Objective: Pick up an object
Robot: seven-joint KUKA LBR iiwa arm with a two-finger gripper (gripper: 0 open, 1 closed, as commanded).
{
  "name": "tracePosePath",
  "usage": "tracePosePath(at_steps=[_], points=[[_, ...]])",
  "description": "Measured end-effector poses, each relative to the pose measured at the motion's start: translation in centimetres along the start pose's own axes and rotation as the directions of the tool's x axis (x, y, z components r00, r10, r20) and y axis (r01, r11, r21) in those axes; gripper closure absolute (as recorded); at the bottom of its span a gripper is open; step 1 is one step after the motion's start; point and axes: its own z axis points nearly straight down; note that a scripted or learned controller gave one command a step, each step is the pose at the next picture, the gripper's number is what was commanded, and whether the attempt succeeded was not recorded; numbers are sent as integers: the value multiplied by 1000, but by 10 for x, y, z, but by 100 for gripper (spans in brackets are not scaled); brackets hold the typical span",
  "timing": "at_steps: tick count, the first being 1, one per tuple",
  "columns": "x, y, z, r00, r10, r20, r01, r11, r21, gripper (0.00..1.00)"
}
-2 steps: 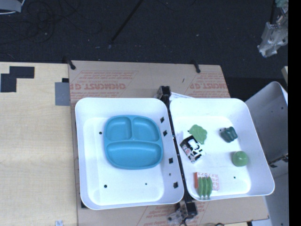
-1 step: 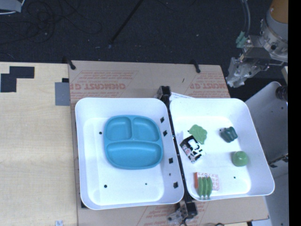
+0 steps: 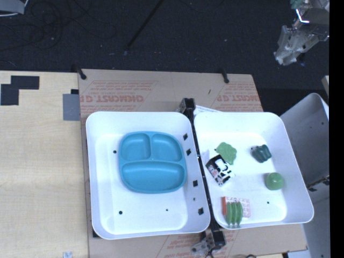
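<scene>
The gripper (image 3: 293, 50) hangs up at the far right corner of the view, over the dark floor beyond the bench and well apart from both bins, and nothing shows in its grasp; at this size and blur I cannot tell how it stands. So the pick looks barely begun — no object chosen, no reach made. Everything worth taking lies in the right bin (image 3: 290, 130): a light green leafy piece (image 3: 227, 152) near its left wall, a black-and-white packet (image 3: 219, 170) just beside and below it, a dark teal lump (image 3: 261, 153) toward the right wall, a green ball (image 3: 274, 181) near that same wall closer to the front, and a green bundle on a red-printed card (image 3: 235, 210) at the front edge. The left bin (image 3: 102, 144) carries a blue divided plate (image 3: 152, 162) lying flat in its middle. What remains, by my reading, is the whole job — travel over the right bin, descend on one item, close, and lift.
</scene>
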Motion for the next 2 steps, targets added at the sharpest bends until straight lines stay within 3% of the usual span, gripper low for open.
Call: tracePosePath(at_steps=[1,2], points=[[47,-52,81,1000,2,-2,-2,1000,18,100],[95,-100,119,1000,2,-1,-2,1000,16,100]])
